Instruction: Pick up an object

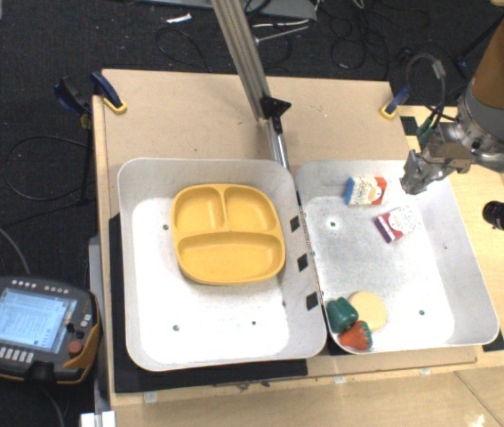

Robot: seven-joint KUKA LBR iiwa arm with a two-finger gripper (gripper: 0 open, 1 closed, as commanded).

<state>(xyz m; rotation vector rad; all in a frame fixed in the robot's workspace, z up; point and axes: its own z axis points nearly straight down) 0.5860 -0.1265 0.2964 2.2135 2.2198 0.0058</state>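
The arm reaches in from the right, and its tool (416,174) hangs over the far part of the right bin (465,265); whether its tips are apart or together cannot be told from this angle, and nothing is seen between them. This looks like the approach step, before any grasp. Closest candidates are a small carton (365,190) just left of the tool and a small packet (396,223) just nearer than it, both lying flat on the bin floor. At the near left corner of that bin sit a green block (341,310), a pale disc (369,307) and a red piece (356,334), huddled together and touching. The next move probably calls for centring over one item and descending straight; the carton and packet are apart enough to take singly.

The left bin (145,265) holds a yellow divided plate (228,233). Both bins rest on a light wooden desk (180,114). A control pendant (29,326) lies on the dark floor at the near left, with cables strewn beyond the desk.
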